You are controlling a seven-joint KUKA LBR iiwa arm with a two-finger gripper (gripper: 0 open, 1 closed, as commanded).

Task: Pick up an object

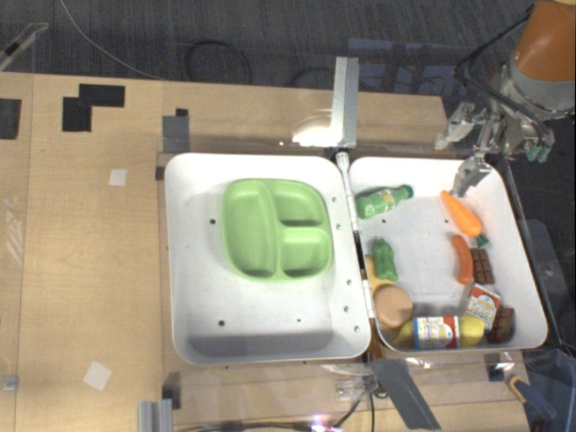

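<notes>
I have the gripper (468, 176) hanging over the far right corner of the right bin (423, 241), just beyond the carrot (461, 212). I cannot tell how wide the claw stands; nothing shows between it. The carrot lies slanted near the right wall, with a sausage (463, 257) and a chocolate bar (483, 265) just nearer to me. My worry is the wall: a descent this close to the rim could catch the bin's edge, or pinch the carrot's tapered end so it slips out. The left bin (193, 241) carries a green divided plate (276, 228), well apart from all this.
</notes>
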